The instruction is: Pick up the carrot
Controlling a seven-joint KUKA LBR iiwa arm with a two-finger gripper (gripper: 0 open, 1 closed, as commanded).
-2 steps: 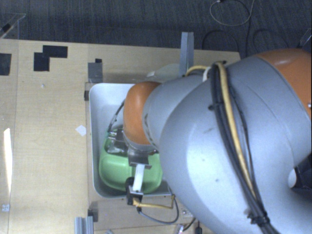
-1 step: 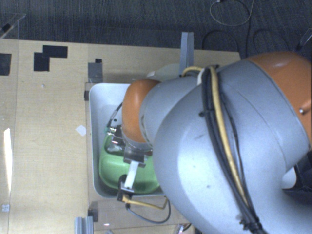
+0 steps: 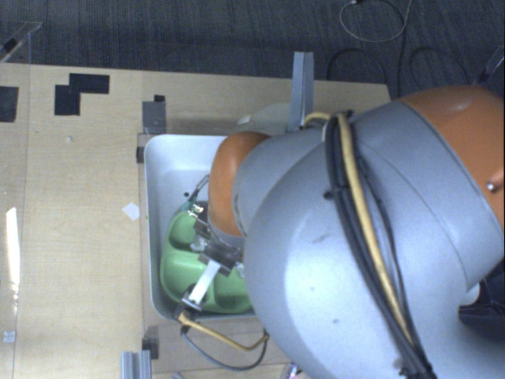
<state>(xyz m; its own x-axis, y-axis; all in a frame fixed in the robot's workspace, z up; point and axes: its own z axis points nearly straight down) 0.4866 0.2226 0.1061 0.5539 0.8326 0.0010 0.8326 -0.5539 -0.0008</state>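
Covering the bin point(image 3: 170, 172), grey arm point(image 3: 355, 235) (green shape point(image 3: 177, 268) peeks).

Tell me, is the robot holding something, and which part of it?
It cannot be told. The pincer is low over a green thing in the white bin, its tip hidden.

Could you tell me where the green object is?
In the camera view, the green object lies at lower left in the white bin, beneath the gripper.

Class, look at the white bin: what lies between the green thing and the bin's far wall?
Bare bin floor from the green thing to the far wall, in the camera view.
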